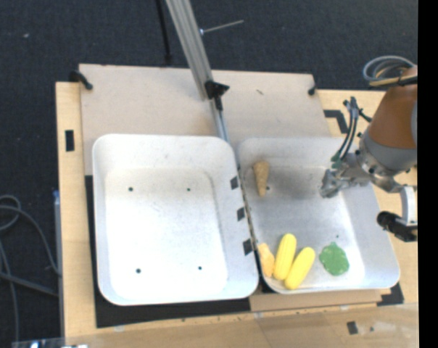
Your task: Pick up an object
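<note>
A: Candidates all in right bin (364, 216). Tan cone-like piece (261, 177) near the left wall, upper part, well apart from the rest. Two yellow corn-like pieces (292, 258) touching each other at the front edge, small orange piece (265, 258) just beside them against the divider. Green lump (334, 259) near, to their right.

B: Gripper?

A: Gripper (331, 185) over the right bin's upper right, above bare floor, nothing between fingers. Open or closed: cannot tell, too small and blurred. Grey arm (390, 133) entering from the right.

B: Best pick?

A: Probably green lump or tan cone, both standing free. Yellow pair crowded, pressed near the rim, likely to slip or jam a finger. Advice: centre over one isolated piece, fingers straddling the narrow side, straight descent, closing only at floor level.

B: Left bin (103, 194)?

A: Nothing to grab there.
</note>
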Robot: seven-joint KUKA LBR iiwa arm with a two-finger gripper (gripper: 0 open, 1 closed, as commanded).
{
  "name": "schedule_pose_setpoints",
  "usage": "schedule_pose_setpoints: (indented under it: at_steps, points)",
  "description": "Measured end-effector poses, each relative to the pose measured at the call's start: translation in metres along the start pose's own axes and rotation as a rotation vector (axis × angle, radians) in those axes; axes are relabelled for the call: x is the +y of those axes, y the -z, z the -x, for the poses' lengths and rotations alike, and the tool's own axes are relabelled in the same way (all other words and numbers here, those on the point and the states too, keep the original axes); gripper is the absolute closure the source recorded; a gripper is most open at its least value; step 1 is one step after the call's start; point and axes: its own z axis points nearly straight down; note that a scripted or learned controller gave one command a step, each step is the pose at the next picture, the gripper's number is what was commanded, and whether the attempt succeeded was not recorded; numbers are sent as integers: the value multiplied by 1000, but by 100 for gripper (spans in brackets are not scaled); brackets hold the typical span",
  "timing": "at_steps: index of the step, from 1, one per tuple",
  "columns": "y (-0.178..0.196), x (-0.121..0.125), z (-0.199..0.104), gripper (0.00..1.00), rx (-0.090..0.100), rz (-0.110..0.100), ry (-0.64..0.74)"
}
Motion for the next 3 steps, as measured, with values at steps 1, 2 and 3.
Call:
schedule_pose_setpoints:
  at_steps: [1, 2, 3]
  points:
    - [44, 2, 0, 100, -1, 2, 8]
    - [98, 3, 2, 100, -1, 4, 9]
    - [107, 4, -47, 100, 2, -1, 13]
